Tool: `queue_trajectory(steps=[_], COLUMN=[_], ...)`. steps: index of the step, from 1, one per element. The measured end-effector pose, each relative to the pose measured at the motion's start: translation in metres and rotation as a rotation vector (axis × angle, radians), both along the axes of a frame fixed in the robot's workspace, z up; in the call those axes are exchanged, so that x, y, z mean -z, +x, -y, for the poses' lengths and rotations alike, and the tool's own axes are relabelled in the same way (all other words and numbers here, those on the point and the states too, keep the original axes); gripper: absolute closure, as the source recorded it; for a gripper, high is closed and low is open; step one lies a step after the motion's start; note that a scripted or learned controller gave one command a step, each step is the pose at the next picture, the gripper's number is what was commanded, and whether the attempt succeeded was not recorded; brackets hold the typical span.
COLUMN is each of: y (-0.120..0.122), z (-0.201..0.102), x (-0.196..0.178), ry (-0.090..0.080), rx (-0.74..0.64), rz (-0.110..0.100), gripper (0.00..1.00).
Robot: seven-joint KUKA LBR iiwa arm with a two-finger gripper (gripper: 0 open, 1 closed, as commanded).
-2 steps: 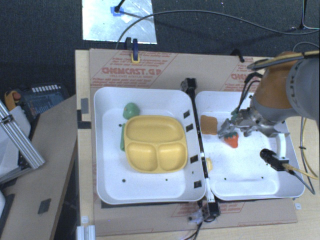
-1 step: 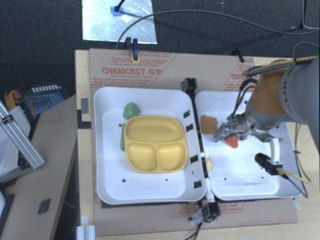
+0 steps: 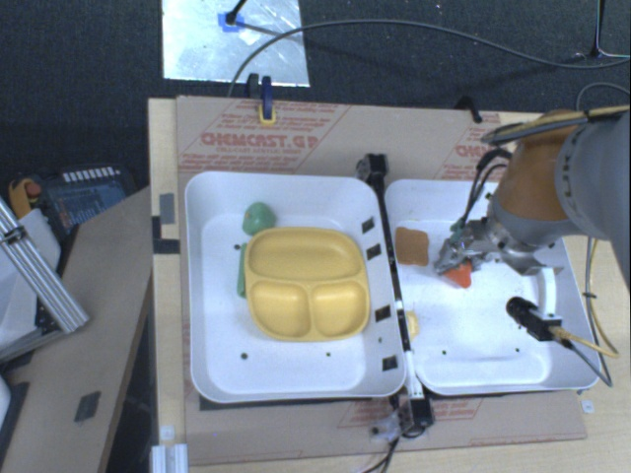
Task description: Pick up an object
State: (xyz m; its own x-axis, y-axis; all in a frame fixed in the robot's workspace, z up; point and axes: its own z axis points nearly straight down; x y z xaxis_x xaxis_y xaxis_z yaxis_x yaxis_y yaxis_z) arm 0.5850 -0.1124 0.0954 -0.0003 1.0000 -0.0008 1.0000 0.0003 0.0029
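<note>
In the right bin [image 3: 493, 363] my gripper [image 3: 452, 260] reaches down from the right, right over a small orange-red object [image 3: 459, 277] that shows just under its tips. A brown flat square piece [image 3: 412, 245] lies a little to the left of the gripper. A small pale yellow piece [image 3: 409, 324] rests by the bin's left wall. In the left bin [image 3: 212, 343] sits a yellow divided tray [image 3: 306, 282] with a green object [image 3: 258, 218] partly tucked under its far-left edge.
A black divider with clips [image 3: 386, 264] runs between the two bins. The bench's cardboard surface [image 3: 325, 136] surrounds them. A grey table with metal rails [image 3: 39, 274] stands at the left.
</note>
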Motion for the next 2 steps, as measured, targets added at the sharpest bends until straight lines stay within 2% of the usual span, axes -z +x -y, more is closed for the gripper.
queue_trajectory(steps=[1, 2], y=[0.009, 0.003], z=[0.001, 0.006], x=[-0.046, -0.095], ry=[-0.001, -0.001], rx=[-0.003, -0.001], rz=[0.004, 0.003], gripper=[1.0, 1.0])
